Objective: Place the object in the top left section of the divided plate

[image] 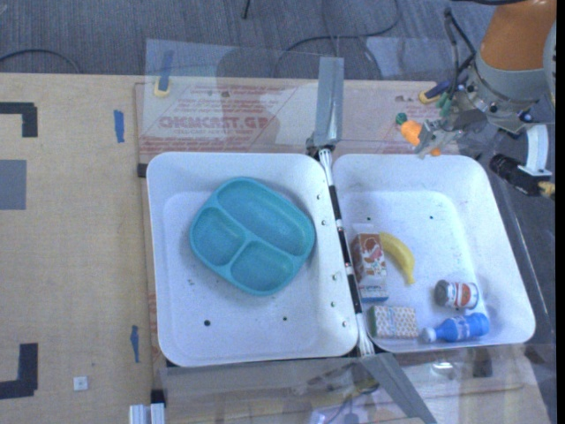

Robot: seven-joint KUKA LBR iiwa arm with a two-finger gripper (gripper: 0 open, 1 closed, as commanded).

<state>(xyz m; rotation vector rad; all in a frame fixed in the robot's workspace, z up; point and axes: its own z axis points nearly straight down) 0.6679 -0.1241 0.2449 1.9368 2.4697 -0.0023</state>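
Pincer [433,141] hovers at right bin's far rim, well apart from divided plate [252,234].

Divided plate [252,234] matt teal plastic; bins [177,184] smooth white plastic; bench [71,237] pale wood.

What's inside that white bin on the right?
The right bin holds a banana, a small carton, a can on its side, a blue bottle lying flat and a small box. Nothing hides them; whatever lies beneath each stays covered.
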